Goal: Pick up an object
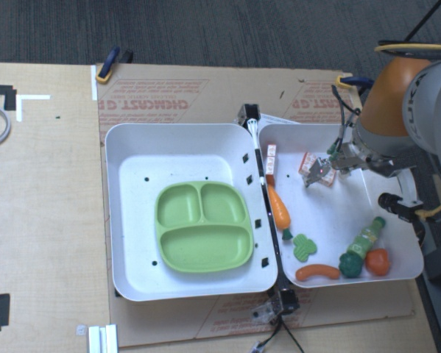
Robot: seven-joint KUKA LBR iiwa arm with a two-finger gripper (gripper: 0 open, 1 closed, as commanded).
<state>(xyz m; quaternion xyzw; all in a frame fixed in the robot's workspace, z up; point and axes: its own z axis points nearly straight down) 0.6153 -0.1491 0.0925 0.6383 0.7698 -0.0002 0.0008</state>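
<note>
My gripper (320, 173) hangs over the upper middle of the right bin (338, 212), at the end of the grey arm with the orange band. A small red and white packet (308, 162) lies right beside the gripper's tip, on its left; whether they touch is unclear. Lower in the same bin lie an orange carrot (278, 208), a green leafy toy piece (303, 246), a reddish sausage (317, 272), a green bottle (362, 246) and a red tomato (379, 262).
The left bin (132, 168) holds a green divided plate (203, 226). A small red and white box (270, 160) sits against the divider between the bins. Cardboard lies under both bins, and a blue clamp (108, 63) sits at its far left corner.
</note>
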